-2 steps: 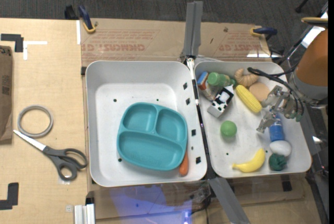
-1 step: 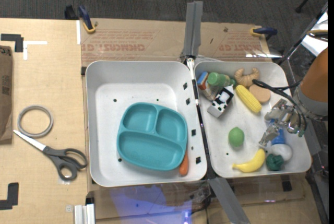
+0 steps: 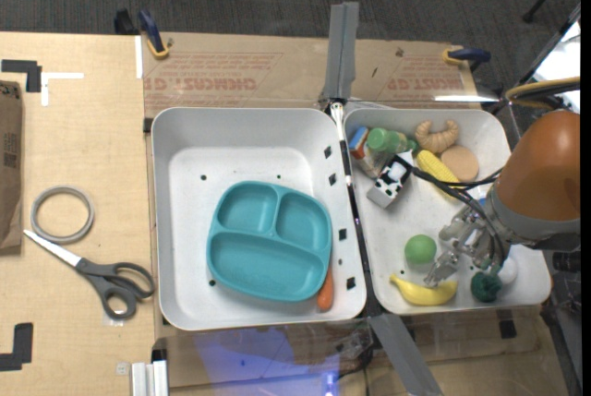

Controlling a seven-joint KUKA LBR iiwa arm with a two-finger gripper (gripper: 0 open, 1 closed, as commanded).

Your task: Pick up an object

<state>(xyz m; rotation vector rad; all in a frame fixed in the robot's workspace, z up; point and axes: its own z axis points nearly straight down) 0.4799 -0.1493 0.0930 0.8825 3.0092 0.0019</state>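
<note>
Camera view, one moment, as I log it from my desk.

Gripper (image 3: 450, 258): low in the right bin (image 3: 526, 293), near side, between the green ball (image 3: 420, 248) and a dark green item (image 3: 484, 286). Fingers (image 3: 434, 274) look parted, with nothing between them; I call it released.

Task status: no pick made, by my reading. Every object lies in a bin. Left to do: close on one thing and lift it.

Likeliest target, my guess: banana (image 3: 423, 291), lying flat against the near wall of the right bin, just below the fingertips. Green ball sits just left of the gripper.

Other right-bin stock, far half: ginger-shaped piece (image 3: 436, 136), peach-coloured round item (image 3: 460, 165), yellow piece (image 3: 434, 166), black-and-white die (image 3: 393, 180), small green item (image 3: 386, 141). Closely packed, some touching.

Left bin (image 3: 185, 200): teal divided plate (image 3: 271, 240), with a carrot (image 3: 325, 293) at its near right edge.

Bench, left: scissors (image 3: 97, 274), tape ring (image 3: 62, 212). Well apart from the work.

Edges and room: the banana hugs the near wall, so I expect little clearance for a finger on that side. Open floor lies in the middle of the right bin, between the near group and the far cluster; that is where I would want the arm to travel. Upward is free.
</note>
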